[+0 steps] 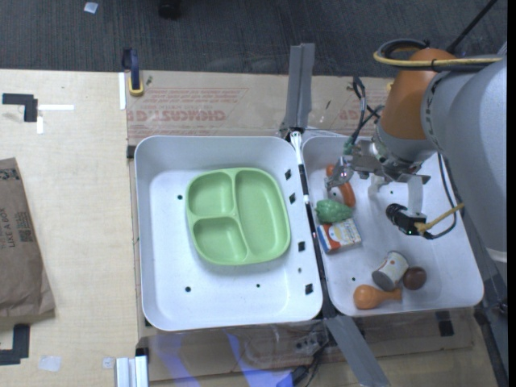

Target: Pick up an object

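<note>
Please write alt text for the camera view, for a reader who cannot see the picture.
A grey arm with an orange band reaches from the right, its gripper over the right bin, which holds a green toy, a small box, a can and an orange gourd. The left bin holds a green divided plate.

My arm [476,127]: a broad, smooth casing of pale grey, rounded like a thick tube. Above my wrist runs a glossy orange band [409,95], domed and catching the light. A yellow-and-black cable [403,49] loops over the top of that band. Below it sits a grey metal wrist block [395,156] from which thin black wires [360,107] trail towards the left. A small black module [403,218] hangs at the near side, with a slim yellowish lead [443,216] running off to its right.
</note>
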